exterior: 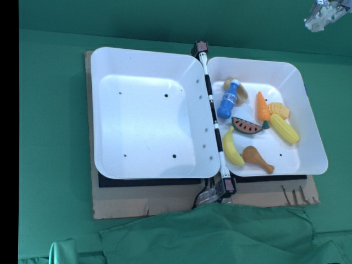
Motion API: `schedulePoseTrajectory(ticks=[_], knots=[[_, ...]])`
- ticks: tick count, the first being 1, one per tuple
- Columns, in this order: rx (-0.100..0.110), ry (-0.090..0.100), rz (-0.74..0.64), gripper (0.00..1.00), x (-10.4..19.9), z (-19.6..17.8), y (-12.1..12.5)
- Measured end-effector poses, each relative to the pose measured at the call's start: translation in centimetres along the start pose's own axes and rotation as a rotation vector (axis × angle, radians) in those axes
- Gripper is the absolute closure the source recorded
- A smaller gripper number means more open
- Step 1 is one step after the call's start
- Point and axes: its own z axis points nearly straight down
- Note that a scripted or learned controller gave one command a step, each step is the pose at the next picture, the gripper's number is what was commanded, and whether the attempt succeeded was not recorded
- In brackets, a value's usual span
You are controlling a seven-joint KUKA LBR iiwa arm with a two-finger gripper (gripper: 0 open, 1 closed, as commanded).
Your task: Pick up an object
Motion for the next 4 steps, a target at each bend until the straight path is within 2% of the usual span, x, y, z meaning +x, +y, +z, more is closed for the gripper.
schedulePoseTrajectory(ticks=[1, 2, 3, 4], knots=[[0.017, 0.004, -0.001, 1.0, 0.9, 2.7, 4.3], [0.017, 0.004, 0.001, 0.0, 0.8, 2.5, 4.2], [0.009, -0.001, 0.004, 1.0, 0.7, 1.0, 4.2], [0.017, 0.003, 0.003, 1.0, 0.0, 0.7, 4.2]])
